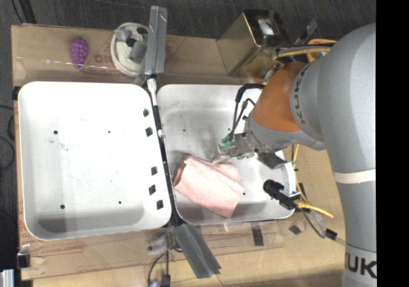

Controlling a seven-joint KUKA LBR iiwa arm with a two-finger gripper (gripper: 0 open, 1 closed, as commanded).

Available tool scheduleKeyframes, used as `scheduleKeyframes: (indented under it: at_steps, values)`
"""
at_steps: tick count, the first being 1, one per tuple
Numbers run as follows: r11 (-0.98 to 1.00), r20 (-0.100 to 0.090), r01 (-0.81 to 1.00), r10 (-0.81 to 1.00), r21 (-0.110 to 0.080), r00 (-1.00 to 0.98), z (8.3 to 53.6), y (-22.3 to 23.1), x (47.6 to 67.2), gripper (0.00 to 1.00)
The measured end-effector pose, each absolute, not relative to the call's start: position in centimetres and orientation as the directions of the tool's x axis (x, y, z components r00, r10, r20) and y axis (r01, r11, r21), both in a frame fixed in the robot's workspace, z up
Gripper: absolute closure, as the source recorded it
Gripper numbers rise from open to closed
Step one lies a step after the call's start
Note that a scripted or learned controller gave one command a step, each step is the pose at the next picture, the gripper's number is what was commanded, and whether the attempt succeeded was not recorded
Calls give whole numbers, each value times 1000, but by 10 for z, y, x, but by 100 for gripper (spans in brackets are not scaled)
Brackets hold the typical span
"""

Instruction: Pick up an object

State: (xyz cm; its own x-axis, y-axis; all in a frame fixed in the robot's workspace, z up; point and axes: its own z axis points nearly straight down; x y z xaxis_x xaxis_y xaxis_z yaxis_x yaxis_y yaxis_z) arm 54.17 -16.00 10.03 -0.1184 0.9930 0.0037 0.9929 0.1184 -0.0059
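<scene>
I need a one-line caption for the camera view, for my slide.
Arm's hand low in the right bin, at the edge of a pink cloth; purple grapes lie outside.

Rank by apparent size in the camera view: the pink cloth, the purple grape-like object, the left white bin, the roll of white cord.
1. left white bin
2. pink cloth
3. roll of white cord
4. purple grape-like object

Purple grape-like thing (78,51) beside white roll (128,48).
</scene>
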Motion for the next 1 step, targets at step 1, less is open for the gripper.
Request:
scheduleKeyframes:
  at_steps: [1]
  values:
    - [119, 4, 993, 993, -6, -119, 100, -160, 542, 0]
